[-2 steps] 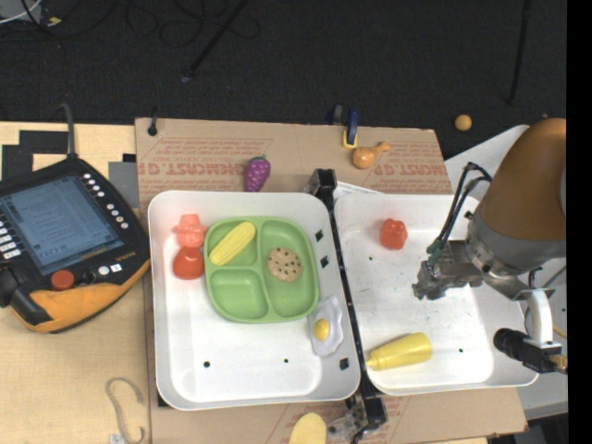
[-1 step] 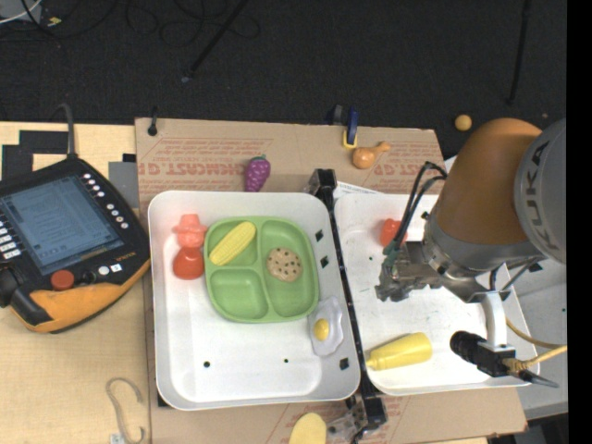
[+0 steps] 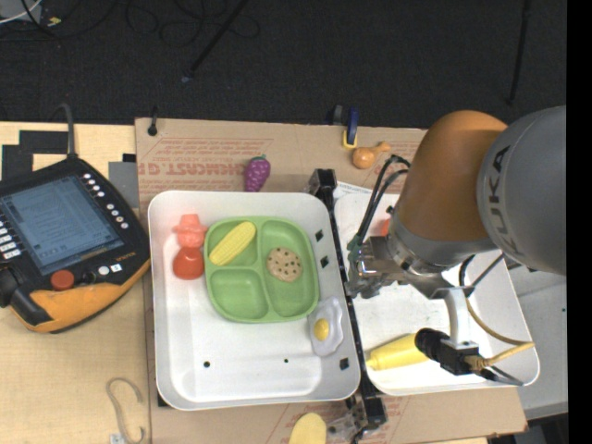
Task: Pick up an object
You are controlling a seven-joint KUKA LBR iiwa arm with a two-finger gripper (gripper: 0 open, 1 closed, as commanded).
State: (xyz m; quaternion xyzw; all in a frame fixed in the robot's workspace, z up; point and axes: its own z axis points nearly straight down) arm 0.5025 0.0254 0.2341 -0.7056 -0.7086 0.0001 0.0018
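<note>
My gripper hangs low over the left edge of the right bin, close to the divider between the two bins. A yellow oblong toy lies in the right bin near its front edge, below the gripper. The left bin holds a green sectioned plate with a corn cob and a cookie on it. A red and pink toy stands left of the plate. A fried egg toy lies at that bin's right wall. The arm's big orange and grey wrist hides much of the right bin.
On the cardboard behind the bins lie a purple grape bunch and an orange gourd-like toy. A yellow piece sits in front of the bins. A teach pendant rests on the bench at far left.
</note>
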